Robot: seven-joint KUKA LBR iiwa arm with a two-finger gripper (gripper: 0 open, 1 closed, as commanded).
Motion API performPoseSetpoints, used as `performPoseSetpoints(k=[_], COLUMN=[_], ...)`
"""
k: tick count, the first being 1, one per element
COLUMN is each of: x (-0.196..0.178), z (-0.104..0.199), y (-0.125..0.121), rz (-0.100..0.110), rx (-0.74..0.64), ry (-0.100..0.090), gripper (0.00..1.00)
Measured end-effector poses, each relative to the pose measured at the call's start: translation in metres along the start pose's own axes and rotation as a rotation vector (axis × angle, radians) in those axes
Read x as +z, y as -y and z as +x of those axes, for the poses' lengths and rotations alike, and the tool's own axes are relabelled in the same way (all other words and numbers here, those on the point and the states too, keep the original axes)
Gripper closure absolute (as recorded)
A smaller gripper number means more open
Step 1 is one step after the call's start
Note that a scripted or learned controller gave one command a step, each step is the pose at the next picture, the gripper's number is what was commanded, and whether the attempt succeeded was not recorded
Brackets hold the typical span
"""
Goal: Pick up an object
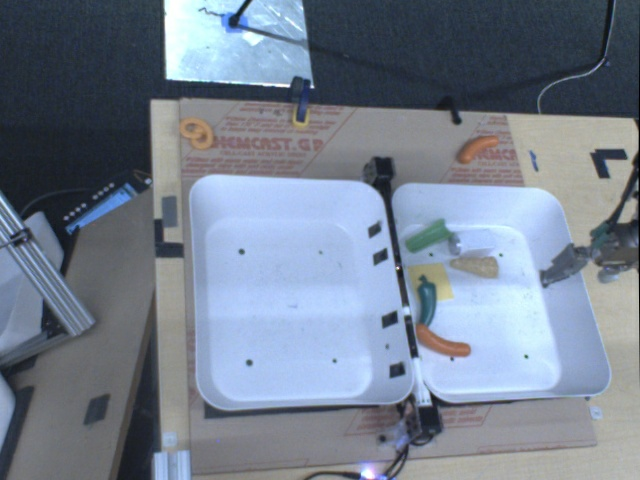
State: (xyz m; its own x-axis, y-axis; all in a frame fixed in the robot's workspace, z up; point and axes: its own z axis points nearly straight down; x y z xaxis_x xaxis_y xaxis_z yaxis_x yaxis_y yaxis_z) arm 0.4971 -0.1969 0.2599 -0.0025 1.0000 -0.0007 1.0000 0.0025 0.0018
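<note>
Jaws unclear on gripper (560,268), parked at right bin's (575,368) three o'clock rim. Best centred over orange sausage (443,343) before descending.

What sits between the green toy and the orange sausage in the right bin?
In the camera view, a yellow square card and a dark green pepper lie between them.

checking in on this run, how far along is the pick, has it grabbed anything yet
Nothing looks picked yet. The tool sits at the right bin's right edge with nothing seen in it. The green piece, tan piece and orange sausage lie near the bin's left side. Reaching, gripping and lifting one remain.
</note>
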Motion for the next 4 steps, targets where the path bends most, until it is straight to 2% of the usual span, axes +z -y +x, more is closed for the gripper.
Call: performPoseSetpoints(k=[1, 2, 3, 4], x=[0.017, 0.008, -0.003, -0.145], z=[0.060, 0.125, 0.121, 0.119], y=[-0.039, -0.050, -0.050, -0.073], rz=[-0.001, -0.001, -0.003, -0.018], rx=[-0.009, -0.010, -0.005, -0.003], ry=[-0.002, -0.003, -0.001, 0.002], gripper=[0.00, 0.00, 1.00, 1.00])
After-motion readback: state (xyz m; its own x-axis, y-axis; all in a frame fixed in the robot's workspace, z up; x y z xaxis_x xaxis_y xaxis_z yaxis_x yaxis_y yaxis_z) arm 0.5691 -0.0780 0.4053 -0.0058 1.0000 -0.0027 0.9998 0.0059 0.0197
